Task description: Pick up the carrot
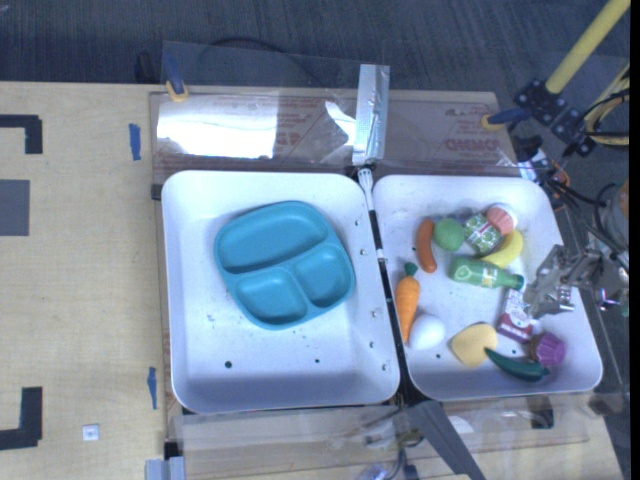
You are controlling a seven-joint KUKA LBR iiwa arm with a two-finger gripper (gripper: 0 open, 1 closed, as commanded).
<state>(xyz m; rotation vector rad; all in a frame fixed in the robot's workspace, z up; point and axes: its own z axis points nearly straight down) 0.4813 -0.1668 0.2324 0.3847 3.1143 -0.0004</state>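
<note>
From my remote station I logged the counter [70, 268] as a pale wooden surface carrying two shallow white bins side by side. The left bin [200, 368] held one blue divided plate [285, 263], lying flat near its centre. The right bin [580, 368] held a cluster of toy foods. The carrot [407, 303] lay lengthwise close to that bin's left wall, green top pointing away from me, with a white egg [428, 332] touching its near end. A smaller orange-red piece [426, 245] lay just beyond the carrot, beside a green round item [449, 234]. A green bottle [485, 273] lay on its side in the middle of the bin, below a red-and-green can [487, 230] and a yellow banana [508, 250]. A yellow piece [471, 343], a dark green pepper [517, 366] and a purple item [549, 348] sat along the near side. The hand [553, 286] hovered over the right part of this bin, well apart from the carrot (its metal parts blended with the clutter, so I could not tell whether it was wide or narrow).
</note>
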